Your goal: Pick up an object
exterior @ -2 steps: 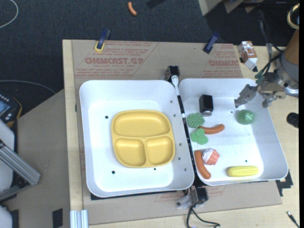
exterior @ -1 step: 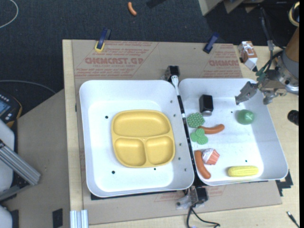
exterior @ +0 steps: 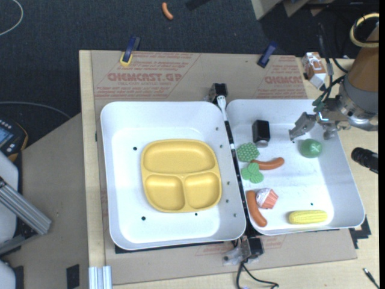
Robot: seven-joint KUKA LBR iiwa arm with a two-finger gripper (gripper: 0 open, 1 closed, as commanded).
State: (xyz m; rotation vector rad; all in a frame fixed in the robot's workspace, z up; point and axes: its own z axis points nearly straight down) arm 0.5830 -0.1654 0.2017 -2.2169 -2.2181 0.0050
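My gripper (exterior: pixel 315 129) hangs over the back right part of the right bin (exterior: pixel 343 179), open, with nothing between its fingers (exterior: pixel 299 127). A green ball (exterior: pixel 311 148) lies just in front of and below the fingertips. Further left in this bin are a small black box (exterior: pixel 260 131), two green leafy pieces (exterior: pixel 247 152) (exterior: pixel 252 173) and an orange sausage (exterior: pixel 269 164). Near the front lie a second sausage (exterior: pixel 255 208), a red and white wrapped piece (exterior: pixel 266 198) and a yellow corn cob (exterior: pixel 308 217).
The left bin (exterior: pixel 120 131) holds a yellow three-compartment plate (exterior: pixel 180 174). The arm enters from the right above the bin's far right wall. Clamps and cables sit along the cardboard bench edges.
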